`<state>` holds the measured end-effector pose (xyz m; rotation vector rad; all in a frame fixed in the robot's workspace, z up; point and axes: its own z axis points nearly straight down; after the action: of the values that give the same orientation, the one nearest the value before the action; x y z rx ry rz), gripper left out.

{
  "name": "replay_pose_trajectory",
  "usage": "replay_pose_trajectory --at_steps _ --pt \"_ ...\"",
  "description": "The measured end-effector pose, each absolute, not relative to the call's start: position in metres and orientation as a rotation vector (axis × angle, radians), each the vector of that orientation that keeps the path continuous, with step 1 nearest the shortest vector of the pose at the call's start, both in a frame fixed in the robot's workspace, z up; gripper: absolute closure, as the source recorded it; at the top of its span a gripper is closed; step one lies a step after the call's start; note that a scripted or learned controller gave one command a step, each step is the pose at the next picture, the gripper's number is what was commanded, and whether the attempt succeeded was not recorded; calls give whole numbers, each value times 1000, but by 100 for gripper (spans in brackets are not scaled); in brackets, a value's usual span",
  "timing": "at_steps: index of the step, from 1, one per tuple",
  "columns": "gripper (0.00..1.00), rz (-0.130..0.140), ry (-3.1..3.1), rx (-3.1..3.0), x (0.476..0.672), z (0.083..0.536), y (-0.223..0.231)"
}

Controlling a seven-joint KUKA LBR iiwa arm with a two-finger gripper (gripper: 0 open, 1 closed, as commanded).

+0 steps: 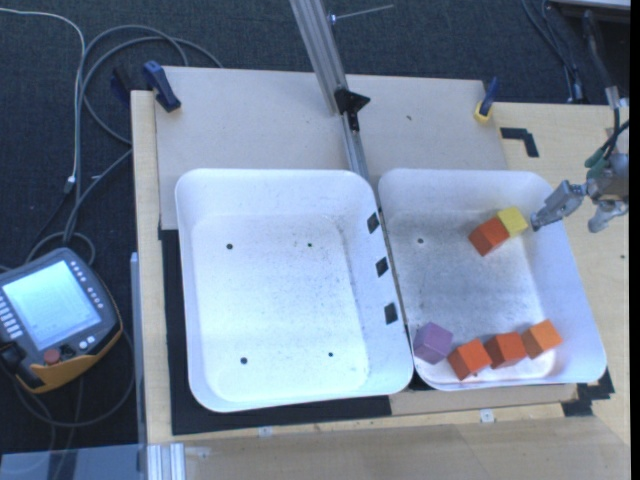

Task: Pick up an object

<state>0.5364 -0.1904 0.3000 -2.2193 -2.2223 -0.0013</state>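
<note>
The hand (580,208) sits at the right rim of the right bin (585,298), its fingers spread apart and pinching nothing. Just left of it lie a yellow block (513,221) and an orange block (489,236), touching each other. Along the bin's near wall sit a purple block (433,342) and three orange blocks (503,349) in a row. The left bin (200,198) stands beside it on the desk (250,118).
</note>
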Motion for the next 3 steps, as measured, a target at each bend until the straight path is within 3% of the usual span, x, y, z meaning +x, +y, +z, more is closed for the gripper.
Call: replay_pose_trajectory --at_steps 1,2,3 --pt "0 5 -2218 -2214 584 155 -198" --pt "0 -16 -2237 -2233 628 117 -162" --pt "0 -10 -2239 -2233 667 111 -150"
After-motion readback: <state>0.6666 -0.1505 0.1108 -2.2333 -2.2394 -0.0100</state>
